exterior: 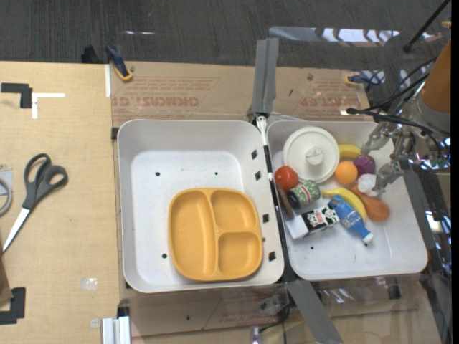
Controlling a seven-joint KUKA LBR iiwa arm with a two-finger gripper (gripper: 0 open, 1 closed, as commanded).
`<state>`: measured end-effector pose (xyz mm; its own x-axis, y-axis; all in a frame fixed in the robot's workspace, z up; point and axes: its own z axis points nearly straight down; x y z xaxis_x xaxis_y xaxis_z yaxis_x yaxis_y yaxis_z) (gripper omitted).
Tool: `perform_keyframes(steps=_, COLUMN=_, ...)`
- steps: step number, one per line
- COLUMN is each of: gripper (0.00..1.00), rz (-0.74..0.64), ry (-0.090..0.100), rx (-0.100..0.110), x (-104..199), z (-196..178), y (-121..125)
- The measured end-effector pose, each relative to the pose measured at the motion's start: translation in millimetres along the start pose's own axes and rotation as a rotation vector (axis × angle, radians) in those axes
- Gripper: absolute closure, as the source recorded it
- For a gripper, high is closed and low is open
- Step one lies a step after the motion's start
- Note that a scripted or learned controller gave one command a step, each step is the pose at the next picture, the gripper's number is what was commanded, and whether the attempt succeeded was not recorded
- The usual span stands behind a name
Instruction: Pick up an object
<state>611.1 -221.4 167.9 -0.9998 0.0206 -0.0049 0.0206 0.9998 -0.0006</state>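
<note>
hand [384, 162] over right bin [401, 260] — fingers spread, gripping nothing; cardboard [179, 95] underlay, dark floor [179, 13] beyond.

Toy foods [337, 199] heaped, right bin [401, 260]

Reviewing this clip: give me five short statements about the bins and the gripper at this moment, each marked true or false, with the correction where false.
1. The yellow divided tray lies in the left bin. True.
2. The white round lid sits in the left bin. False: it lies in the right bin, near its back edge.
3. The gripper hangs over the right bin's far right side, near the purple fruit. True.
4. The scissors lie inside the yellow tray. False: they lie on the wooden bench, left of both bins.
5. The banana lies in the right bin, beside the blue bottle. True.
</note>
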Motion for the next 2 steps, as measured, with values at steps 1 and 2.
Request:
perform_keyframes(steps=1, gripper=0.0, rz=-0.038, ry=0.002, rx=0.0, x=62, z=75, y=7)
perform_keyframes(steps=2, gripper=0.0, rz=0.177, ry=-0.013, rx=0.02, x=60, z=72, y=48)
